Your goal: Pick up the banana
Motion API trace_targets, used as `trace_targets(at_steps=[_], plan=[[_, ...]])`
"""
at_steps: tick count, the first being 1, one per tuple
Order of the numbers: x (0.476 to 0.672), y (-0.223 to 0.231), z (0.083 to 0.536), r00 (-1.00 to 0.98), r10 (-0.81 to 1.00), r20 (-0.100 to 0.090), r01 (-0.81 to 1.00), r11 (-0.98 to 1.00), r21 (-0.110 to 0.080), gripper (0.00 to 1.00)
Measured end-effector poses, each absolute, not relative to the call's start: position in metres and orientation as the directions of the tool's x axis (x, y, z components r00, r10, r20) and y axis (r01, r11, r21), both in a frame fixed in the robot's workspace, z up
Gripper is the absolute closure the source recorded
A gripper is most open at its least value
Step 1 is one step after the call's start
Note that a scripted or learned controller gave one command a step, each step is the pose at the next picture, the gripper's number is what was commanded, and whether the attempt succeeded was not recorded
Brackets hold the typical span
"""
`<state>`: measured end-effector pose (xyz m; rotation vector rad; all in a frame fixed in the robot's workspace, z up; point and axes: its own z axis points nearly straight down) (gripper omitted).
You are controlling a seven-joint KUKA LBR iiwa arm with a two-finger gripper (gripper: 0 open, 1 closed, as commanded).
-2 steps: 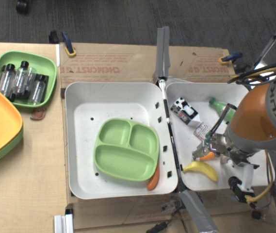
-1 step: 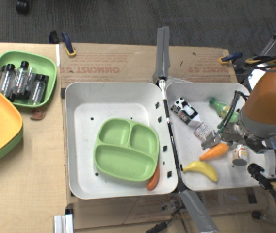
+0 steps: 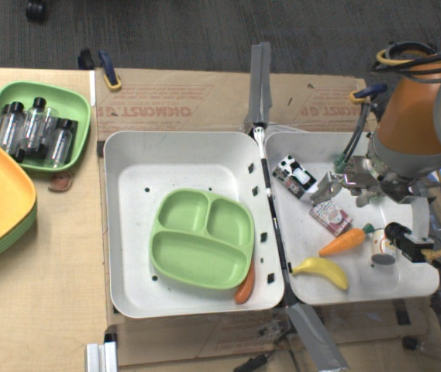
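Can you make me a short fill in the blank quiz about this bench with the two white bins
1. The banana lies in the ____ bin, as the camera sees it.
2. The green divided plate has ____ compartments.
3. The vegetable just above the banana is a ____, with an orange body and a green top.
4. The hot dog lies against the plate's lower right rim in the ____ bin.

Missing words: right; three; carrot; left

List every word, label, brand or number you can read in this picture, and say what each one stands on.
"CHEMCAST GP", printed in red and upside down, on the brown cardboard sheet behind the bins; it repeats at the right, partly hidden.
Pink packet in the right bin: its print is too small to read.
Bottles in the green tray: no label is readable.
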<state>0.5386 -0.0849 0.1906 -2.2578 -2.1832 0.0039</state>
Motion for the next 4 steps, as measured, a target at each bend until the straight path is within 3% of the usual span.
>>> trace_targets(at_steps=[1,2,3,4], plan=[[0.539,-0.086,0.198,0.032,0.999,-0.002,0.999,-0.032,-0.005,1.0],[0.507,-0.086,0.287,0.435,0.901,-0.004,0.901,-0.435,-0.002,1.0],[0.519,-0.02,0.279,0.115,0.993,-0.002,0.993,-0.115,-0.005,1.0],[0.478,-0.023,0.302,-0.088,0.996,-0.001,0.996,0.088,0.002,1.0]])
